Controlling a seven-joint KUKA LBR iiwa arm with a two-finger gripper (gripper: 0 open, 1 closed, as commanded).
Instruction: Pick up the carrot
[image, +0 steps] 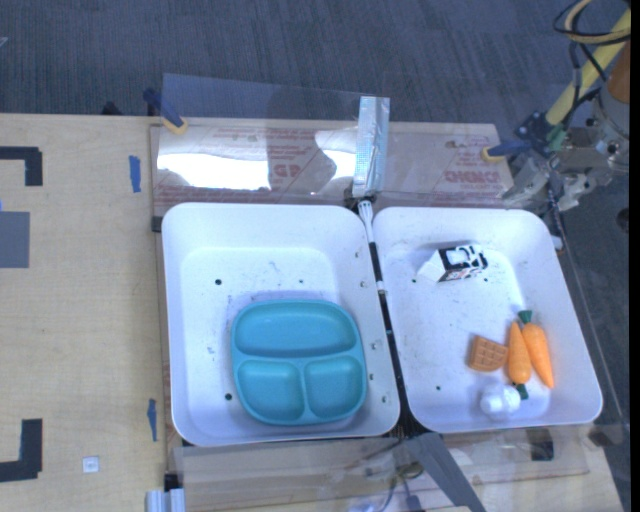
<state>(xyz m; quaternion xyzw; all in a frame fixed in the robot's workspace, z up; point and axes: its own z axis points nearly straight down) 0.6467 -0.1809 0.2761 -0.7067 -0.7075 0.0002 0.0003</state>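
Observation:
Two orange carrots lie side by side near the right wall of the right bin (430, 400), both pointing towards the front. The right carrot (539, 354) is slightly longer and has its green top at the far end; the left carrot (518, 356) touches it. My gripper (548, 180) hangs beyond the bin's far right corner, well away from the carrots, with nothing visibly in it.
A tan waffle piece (487, 354) lies just left of the carrots, and a white lump (497, 401) sits at their front ends. A small black-and-white object (458, 262) rests at the back of the right bin. The left bin (200, 250) holds a teal divided plate (296, 362).

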